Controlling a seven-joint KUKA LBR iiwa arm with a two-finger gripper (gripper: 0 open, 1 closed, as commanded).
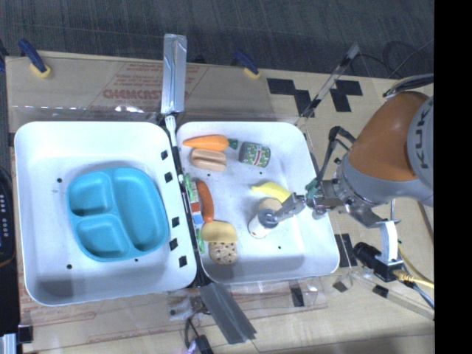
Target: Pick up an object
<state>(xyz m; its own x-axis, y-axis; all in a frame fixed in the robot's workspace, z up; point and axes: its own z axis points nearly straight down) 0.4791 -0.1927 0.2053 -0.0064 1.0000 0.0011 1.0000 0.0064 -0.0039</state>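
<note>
A banana [270, 191] lies just beside the gripper [270, 217] — carrot [206, 142], jar [254, 154] farther off. It sits over a white cup [259, 227] — grip unclear.

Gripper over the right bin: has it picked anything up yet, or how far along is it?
Done: the arm has the gripper down in the right bin, at a small white object beside the yellow piece. In hand: nothing visibly clamped; finger state unclear. Left: grasp and lift; all items lie in the bin.

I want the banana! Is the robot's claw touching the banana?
Cannot tell. In the camera view the gripper sits just below the banana, too close to see a gap.
</note>
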